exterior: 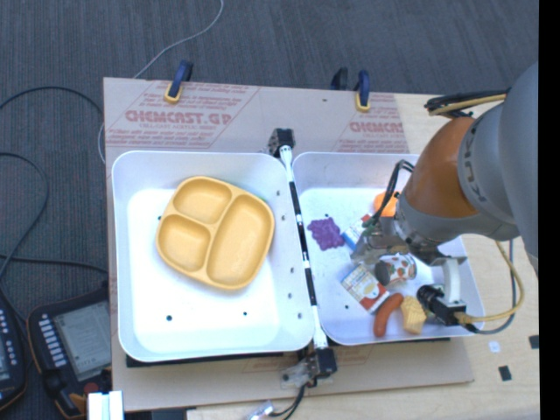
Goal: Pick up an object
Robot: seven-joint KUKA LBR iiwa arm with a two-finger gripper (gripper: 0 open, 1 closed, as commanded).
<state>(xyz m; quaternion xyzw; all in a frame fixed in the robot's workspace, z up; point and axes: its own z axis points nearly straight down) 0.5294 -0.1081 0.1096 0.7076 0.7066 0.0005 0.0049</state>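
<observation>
Sausage just below claw, apart.

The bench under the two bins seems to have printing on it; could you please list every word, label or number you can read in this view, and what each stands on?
"CHEMCAST GP", red print, on the brown board behind the left bin.
The same red print, partly cut off, on the board behind the right bin: only partly readable.
Print on the small packet in the right bin: too small to read.
Screen of the handheld pendant at lower left: blurred, unreadable.

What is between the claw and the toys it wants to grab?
Nothing visible. The claw hangs in the right bin, just above the white packet, with the purple grapes to its left and the hot dog nearer the front edge.
</observation>
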